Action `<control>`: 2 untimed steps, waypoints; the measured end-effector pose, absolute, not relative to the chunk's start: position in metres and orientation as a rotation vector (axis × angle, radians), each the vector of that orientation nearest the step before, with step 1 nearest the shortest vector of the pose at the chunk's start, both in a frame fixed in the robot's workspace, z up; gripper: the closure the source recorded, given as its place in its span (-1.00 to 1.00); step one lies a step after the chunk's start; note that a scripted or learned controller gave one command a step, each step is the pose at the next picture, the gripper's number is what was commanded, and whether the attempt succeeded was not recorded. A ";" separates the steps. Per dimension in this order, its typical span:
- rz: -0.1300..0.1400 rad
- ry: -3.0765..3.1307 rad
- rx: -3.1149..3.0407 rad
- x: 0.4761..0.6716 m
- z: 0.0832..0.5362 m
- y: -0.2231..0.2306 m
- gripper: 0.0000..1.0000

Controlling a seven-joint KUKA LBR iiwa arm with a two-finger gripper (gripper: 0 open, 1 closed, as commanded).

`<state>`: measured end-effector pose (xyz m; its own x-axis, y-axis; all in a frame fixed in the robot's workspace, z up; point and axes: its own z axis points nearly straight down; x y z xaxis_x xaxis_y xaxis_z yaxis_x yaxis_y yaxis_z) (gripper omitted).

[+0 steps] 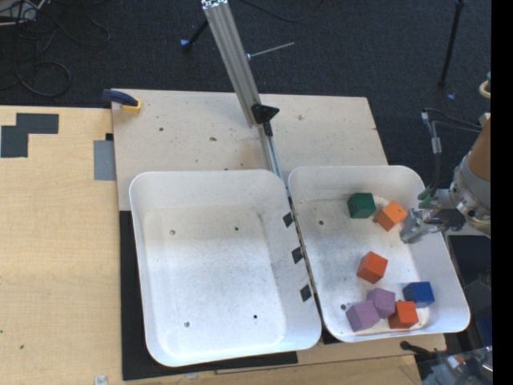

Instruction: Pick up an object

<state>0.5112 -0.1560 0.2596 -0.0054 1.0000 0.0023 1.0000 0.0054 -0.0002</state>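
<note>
Lying nearest the camera, in the right bin [449, 255], a small cluster sits well below the jaws: two purple blocks [371, 309], an orange-red block [404, 314] and a blue cube [418, 292] touching or nearly so. Farther up, a red-orange cube [372, 267] stands alone, below and to the left of the jaws, one corner turned toward the camera. The gripper [414, 225] hovers at the bin's right wall; whether it is released or clenched, I cannot tell. Just left of the jaws lies an orange cube [391, 215], set diamond-wise with no long axis, beside a green cube [361, 205]. The left bin [160, 207] lies well apart to their left.
</note>
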 end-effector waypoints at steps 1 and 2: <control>0.002 -2.222 -2.213 0.524 0.243 -0.109 1.00; 0.000 -2.224 -2.213 0.534 0.245 -0.053 1.00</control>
